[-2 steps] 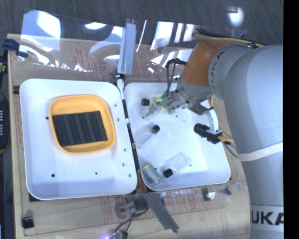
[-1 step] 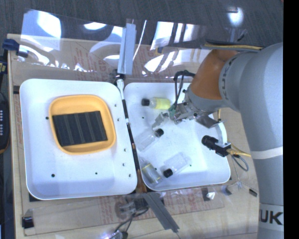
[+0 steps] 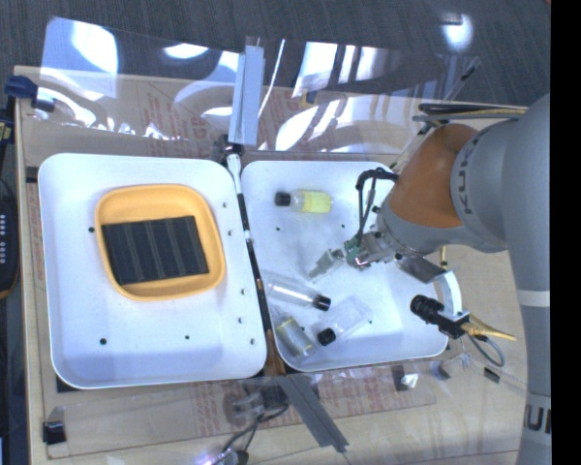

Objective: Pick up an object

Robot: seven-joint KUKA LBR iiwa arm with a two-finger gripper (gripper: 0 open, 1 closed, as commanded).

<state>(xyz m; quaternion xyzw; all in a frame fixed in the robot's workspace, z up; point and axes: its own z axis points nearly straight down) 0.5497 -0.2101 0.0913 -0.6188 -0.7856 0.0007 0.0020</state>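
Observation:
The right bin (image 3: 283, 235) holds a small yellow bottle (image 3: 314, 201) with a black cap near its back. A clear tube (image 3: 295, 291) with a black cap lies near the middle. A clear vial (image 3: 342, 322) and another clear piece (image 3: 292, 335) lie at the front edge. My gripper (image 3: 321, 263) hangs low over the bin's middle, pointing left and down. It is just right of and above the clear tube and below the yellow bottle. Nothing shows in its grasp.
The left bin (image 3: 68, 298) carries a yellow tray (image 3: 199, 201) with a dark ribbed insert (image 3: 158, 248). A ridge between the bins runs down the middle. The grey arm with its orange band (image 3: 431, 187) covers the right bin's right side. Cables and a black fitting (image 3: 428, 308) hang at the front right.

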